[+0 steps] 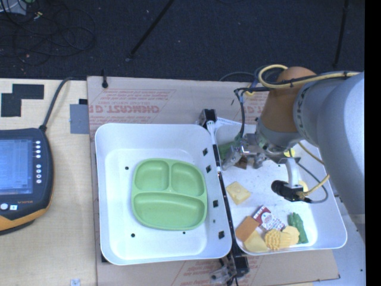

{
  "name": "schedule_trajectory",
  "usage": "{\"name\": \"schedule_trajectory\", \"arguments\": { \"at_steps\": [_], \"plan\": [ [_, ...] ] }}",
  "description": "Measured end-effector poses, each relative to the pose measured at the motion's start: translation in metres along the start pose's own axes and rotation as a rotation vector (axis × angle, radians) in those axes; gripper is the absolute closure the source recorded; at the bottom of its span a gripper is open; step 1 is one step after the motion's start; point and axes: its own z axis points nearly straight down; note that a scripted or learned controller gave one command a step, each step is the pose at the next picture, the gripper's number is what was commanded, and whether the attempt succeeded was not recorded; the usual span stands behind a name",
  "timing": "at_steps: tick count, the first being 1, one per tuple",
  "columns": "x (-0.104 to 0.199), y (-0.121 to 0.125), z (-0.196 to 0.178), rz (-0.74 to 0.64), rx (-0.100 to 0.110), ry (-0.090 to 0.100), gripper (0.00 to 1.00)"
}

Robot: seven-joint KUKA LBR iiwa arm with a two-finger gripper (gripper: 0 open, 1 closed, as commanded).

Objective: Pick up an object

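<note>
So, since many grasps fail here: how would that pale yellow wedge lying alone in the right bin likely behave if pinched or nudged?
The pale yellow wedge looks like a small flat toy cheese slice, so probably light and stiff. Lying flat on the smooth white bin floor, it would likely slide rather than roll or tip. Its low profile may give the gripper little to pinch.

The end effector (pixel 245 155) is seen low over the right bin (pixel 333 234) near the divider, but its fingers are lost in wrist hardware and cables, so their spread cannot be judged. Much of the bin's far half is covered by the arm (pixel 324 121), which is cut off at the right. The small toy items (pixel 272 230) in the near corner are piled together and cannot be separated clearly. The handheld screen (pixel 21 177) is cropped at the left edge.
</note>
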Motion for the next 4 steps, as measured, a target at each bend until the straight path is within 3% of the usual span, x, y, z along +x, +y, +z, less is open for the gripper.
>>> {"name": "schedule_trajectory", "arguments": {
  "at_steps": [1, 4],
  "plan": [
    [-0.006, 0.012, -0.001, 0.000, 0.000, -0.001, 0.00],
    [0.004, 0.012, -0.001, 0.002, 0.003, -0.001, 0.00]
  ]
}}
